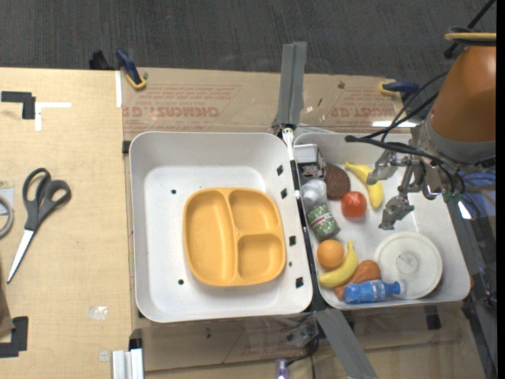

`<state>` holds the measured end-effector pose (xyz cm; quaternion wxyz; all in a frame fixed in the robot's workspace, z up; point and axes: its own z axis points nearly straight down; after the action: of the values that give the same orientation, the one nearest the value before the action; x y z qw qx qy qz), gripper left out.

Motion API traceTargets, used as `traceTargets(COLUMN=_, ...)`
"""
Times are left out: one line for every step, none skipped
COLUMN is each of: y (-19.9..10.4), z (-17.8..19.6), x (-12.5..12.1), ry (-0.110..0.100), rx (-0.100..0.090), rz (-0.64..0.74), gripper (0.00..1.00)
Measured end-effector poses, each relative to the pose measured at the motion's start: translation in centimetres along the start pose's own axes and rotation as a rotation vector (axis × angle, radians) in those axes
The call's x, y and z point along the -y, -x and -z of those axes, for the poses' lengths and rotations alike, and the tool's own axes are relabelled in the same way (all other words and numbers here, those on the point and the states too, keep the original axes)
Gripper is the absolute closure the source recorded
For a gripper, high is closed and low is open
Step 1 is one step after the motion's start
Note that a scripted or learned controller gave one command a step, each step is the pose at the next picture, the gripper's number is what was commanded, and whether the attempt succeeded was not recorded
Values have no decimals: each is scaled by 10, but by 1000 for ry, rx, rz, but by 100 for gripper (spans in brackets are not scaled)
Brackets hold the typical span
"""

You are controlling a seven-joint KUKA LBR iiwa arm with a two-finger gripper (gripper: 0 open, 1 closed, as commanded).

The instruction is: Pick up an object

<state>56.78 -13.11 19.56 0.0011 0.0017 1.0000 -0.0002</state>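
White plastic bins sit side by side on the tabletop; seen from the fixed overhead camera, the gripper [397,198] hangs with jaws spread and empty just right of the red tomato [354,204]. Fruit crowds that tomato: a small banana [371,181] above-right, an orange [331,253] below. A descent could nudge neighbours or close on nothing.

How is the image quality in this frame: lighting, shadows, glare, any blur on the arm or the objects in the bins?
Camera view: lighting even and soft, only faint shadows inside the left bin; mild glare on the round white lid; the yellow divided plate and scissors are sharp; the end effector looks slightly soft, and the small items around it are low in detail.
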Motion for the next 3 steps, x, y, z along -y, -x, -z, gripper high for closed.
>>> traceTargets(y=46, z=-102, x=28, ry=-1, rx=3, rz=25, gripper=0)
traceTargets(y=48, z=-92, x=27, ry=-3, rx=8, rz=29, gripper=100)
traceTargets(y=93, z=-100, x=90, ry=-1, rx=7, rz=-217, gripper=100)
